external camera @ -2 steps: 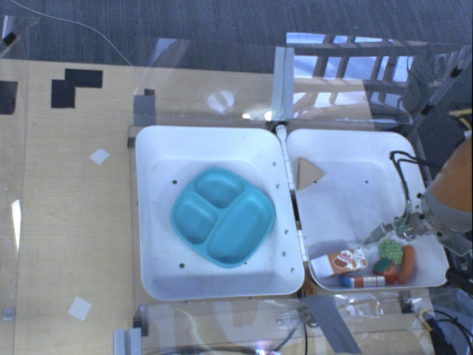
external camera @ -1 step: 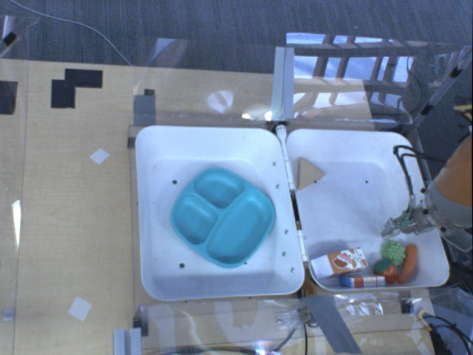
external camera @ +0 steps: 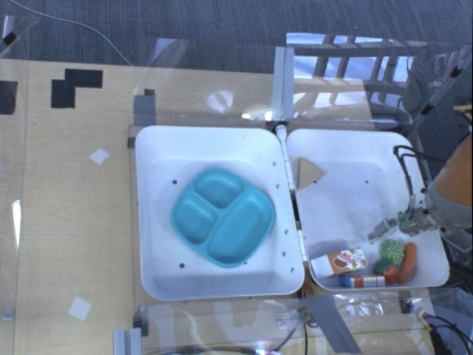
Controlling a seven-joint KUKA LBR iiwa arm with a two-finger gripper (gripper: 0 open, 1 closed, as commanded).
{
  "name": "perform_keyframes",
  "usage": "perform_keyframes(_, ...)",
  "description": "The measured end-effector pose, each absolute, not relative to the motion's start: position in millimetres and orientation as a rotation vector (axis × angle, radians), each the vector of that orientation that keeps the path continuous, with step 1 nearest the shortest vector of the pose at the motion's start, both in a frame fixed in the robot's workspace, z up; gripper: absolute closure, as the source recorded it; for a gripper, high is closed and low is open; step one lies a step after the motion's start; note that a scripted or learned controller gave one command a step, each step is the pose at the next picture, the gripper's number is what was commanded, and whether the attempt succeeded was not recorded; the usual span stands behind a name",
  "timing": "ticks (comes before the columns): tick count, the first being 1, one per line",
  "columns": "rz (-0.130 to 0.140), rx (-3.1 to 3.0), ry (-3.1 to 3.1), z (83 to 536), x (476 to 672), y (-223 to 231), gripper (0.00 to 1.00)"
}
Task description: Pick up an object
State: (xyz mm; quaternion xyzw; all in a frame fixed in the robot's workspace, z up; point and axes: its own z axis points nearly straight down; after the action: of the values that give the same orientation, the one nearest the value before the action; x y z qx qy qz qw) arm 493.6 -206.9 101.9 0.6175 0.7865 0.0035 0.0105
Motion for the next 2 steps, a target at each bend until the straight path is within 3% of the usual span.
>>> perform_keyframes(1, 0.003, 1.466, 2.771, 153.1, 528.6, -205.8, 0.00)
perform_keyframes(2, 0.006, 1.700, 2.628, 88.9, 498.2, -205.8, 0.00)
